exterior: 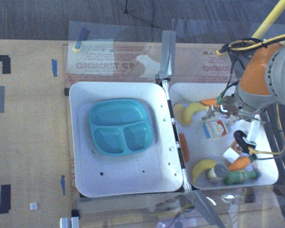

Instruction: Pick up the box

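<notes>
The box (214, 128) is small and white with blue and orange print. It lies tilted in the middle of the right bin (270, 177). My gripper (219, 112) hangs just behind and above the box, at its far edge, reaching in from the right under the orange-banded wrist (256, 77). Nothing can be seen held in the gripper.
A banana (192, 112) and a small orange piece (209, 101) lie left of the gripper. A red-orange stick (183, 146) lies along the right bin's left wall. At the front are a yellow fruit (203, 167), a can (217, 173), a carrot (240, 164), a green bottle (240, 176) and a white block (230, 154). The left bin (80, 175) holds a blue divided tray (119, 126).
</notes>
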You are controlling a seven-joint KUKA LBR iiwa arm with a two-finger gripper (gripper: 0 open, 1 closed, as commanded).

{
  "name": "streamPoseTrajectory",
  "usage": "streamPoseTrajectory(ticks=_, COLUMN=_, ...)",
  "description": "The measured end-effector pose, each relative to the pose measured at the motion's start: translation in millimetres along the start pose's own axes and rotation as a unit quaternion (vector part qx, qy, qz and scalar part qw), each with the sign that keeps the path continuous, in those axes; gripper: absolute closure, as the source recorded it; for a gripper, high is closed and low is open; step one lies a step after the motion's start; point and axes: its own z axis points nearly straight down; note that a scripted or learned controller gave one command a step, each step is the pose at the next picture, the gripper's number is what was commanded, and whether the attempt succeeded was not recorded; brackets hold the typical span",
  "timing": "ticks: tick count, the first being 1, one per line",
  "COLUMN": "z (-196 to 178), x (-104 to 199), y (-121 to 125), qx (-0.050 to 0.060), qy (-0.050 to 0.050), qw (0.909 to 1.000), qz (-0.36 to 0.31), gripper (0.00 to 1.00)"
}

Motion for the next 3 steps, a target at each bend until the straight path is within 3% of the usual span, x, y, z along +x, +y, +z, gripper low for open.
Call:
streamPoseTrajectory(ticks=1, z=-12.0, x=1.4, y=1.9, qx=-0.002, qy=-0.001, qw=1.0, qz=-0.002, gripper=1.0)
streamPoseTrajectory(ticks=2, z=-12.0, x=1.7, y=1.9, qx=-0.002, qy=-0.001, qw=1.0, qz=-0.002, gripper=0.0)
streamPoseTrajectory(ticks=3, z=-0.5, x=-25.8, y=-26.6, qx=0.0, qy=0.001, qw=1.0, qz=0.0, gripper=0.0)
